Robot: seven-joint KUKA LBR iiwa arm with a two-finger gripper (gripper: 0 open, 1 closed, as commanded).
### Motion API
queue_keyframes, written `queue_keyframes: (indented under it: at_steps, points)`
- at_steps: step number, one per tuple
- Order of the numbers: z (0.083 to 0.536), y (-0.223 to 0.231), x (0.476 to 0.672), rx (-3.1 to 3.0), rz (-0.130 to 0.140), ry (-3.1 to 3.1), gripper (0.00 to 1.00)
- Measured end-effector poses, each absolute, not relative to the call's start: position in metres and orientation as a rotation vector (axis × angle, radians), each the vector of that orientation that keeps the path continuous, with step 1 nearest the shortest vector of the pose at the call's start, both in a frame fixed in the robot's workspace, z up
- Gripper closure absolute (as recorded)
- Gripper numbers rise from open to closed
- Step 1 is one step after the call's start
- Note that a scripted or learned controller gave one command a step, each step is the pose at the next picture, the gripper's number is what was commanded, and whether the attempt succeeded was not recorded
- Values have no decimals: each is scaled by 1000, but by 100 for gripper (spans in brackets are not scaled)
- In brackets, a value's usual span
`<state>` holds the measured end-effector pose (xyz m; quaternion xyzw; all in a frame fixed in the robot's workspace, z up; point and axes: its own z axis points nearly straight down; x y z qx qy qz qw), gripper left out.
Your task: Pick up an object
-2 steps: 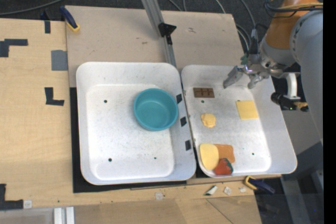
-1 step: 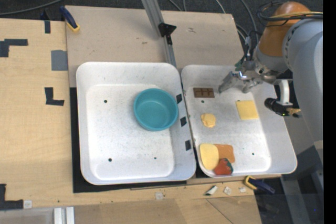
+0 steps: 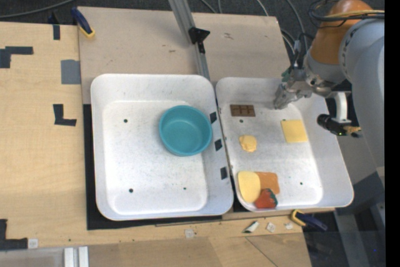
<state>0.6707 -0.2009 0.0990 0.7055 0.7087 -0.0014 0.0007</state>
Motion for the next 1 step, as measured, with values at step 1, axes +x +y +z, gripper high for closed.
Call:
queue_keyframes:
  at_steps: [1]
  points:
    - [162, -201, 677, 2217, 4, 2220, 100]
